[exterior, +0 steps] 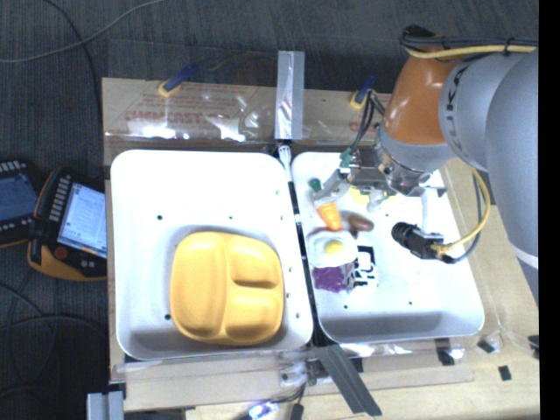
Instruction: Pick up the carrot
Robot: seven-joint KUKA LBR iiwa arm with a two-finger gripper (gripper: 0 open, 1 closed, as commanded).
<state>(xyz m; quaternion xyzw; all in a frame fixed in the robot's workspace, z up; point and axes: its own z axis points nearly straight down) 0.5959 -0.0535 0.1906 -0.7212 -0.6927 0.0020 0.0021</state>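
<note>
1. Camera view: the grey arm (499,121) with its orange band comes in from 3 o'clock and hangs over the upper part of the right bin.
2. Two shallow white bins sit side by side, the left bin (140,191) and the right bin (455,304), meeting at a centre rim.
3. In the left bin, a yellow divided tray (227,287) lies toward 6 o'clock, three compartments showing.
4. The gripper (363,182) sits at 12 o'clock in the right bin, just up and to 2 o'clock of the carrot; whether it is apart or together, I cannot tell from here.
5. Down at 7 o'clock of the gripper, a purple item (328,276) lies by the centre rim, touching a black-and-white patterned piece (363,268).
6. A fried-egg toy (332,250) sits on top of that purple item.
7. The carrot (328,214), small and orange, lies in the right bin near the centre rim, at 12 o'clock of the egg.
8. A small brown piece (360,224) lies just at 3 o'clock of the carrot.
</note>
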